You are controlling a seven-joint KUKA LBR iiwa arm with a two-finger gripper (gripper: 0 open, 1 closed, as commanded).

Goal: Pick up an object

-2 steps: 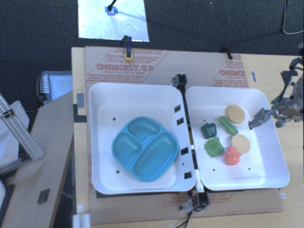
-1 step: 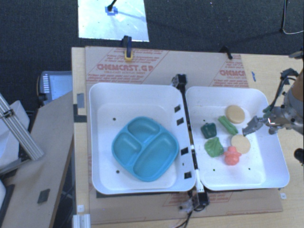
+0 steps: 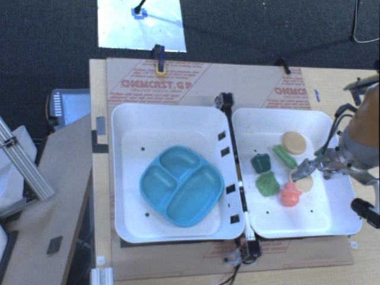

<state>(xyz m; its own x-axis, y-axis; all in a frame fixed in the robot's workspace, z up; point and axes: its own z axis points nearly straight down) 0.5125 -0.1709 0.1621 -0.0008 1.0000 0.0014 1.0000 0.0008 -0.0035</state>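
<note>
Toy foods cluster in the right bin; the gripper hovers among them, finger state impossible to tell.

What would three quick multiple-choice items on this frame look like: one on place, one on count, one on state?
1. Where is the blue divided plate?
A. left bin
B. right bin
C. on the bench outside both bins

2. How many small items lie in the right bin?
A. two
B. four
C. six

3. How does the gripper stand?
A. raised far above the bench
B. low in the right bin, beside the pale round piece
C. over the plate

Key: 1 A, the plate sits inside the left bin. 2 C, two tan rounds, three green pieces and one pink piece. 3 B, its tip is down among the items in the right bin.
</note>
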